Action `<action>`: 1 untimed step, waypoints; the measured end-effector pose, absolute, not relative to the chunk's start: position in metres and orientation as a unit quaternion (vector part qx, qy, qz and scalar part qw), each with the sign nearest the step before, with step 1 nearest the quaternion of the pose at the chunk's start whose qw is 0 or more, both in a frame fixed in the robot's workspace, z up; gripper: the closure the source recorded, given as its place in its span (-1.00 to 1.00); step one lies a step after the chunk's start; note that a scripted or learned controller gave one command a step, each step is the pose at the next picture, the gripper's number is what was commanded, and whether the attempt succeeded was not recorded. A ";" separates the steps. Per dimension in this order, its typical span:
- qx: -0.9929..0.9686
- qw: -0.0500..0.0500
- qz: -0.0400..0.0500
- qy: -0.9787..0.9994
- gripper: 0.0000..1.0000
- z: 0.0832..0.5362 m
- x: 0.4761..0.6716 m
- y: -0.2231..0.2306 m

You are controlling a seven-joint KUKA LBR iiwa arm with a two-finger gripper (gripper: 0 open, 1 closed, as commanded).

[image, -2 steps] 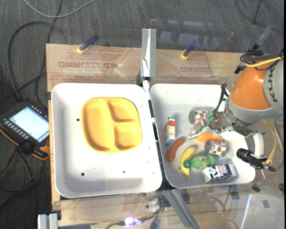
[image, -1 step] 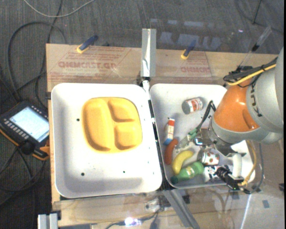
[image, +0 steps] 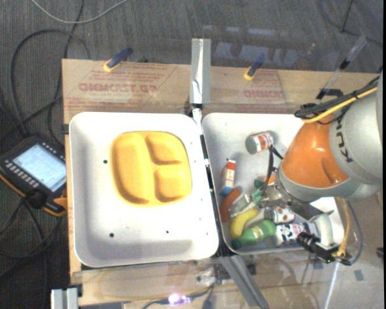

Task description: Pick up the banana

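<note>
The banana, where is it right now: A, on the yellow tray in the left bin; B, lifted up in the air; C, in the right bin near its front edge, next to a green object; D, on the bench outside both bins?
C: the banana lies in the right bin close to its front wall, with a green object right beside it, while the yellow tray sits in the left bin.

The arm (image: 331, 156) reached over the right bin (image: 213, 153), its pincer (image: 265, 195) low among clutter beside the banana (image: 242, 221), which lay near that bin's front left corner against a green object (image: 257, 232). A yellow tray (image: 152, 166) sat in the left bin (image: 90, 237). A can (image: 260, 141) lay toward the right bin's back edge.
</note>
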State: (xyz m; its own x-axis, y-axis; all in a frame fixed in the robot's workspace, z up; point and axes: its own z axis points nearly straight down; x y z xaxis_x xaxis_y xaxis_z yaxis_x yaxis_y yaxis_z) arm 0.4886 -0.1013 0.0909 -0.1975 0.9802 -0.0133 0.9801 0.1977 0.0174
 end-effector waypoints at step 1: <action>0.633 0.008 0.003 0.774 1.00 0.100 0.488 -0.100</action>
State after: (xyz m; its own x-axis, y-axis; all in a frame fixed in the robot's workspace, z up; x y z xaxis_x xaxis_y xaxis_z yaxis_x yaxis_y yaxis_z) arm 0.4884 -0.0995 0.1001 -0.1977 0.9802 -0.0083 0.9801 0.1978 0.0155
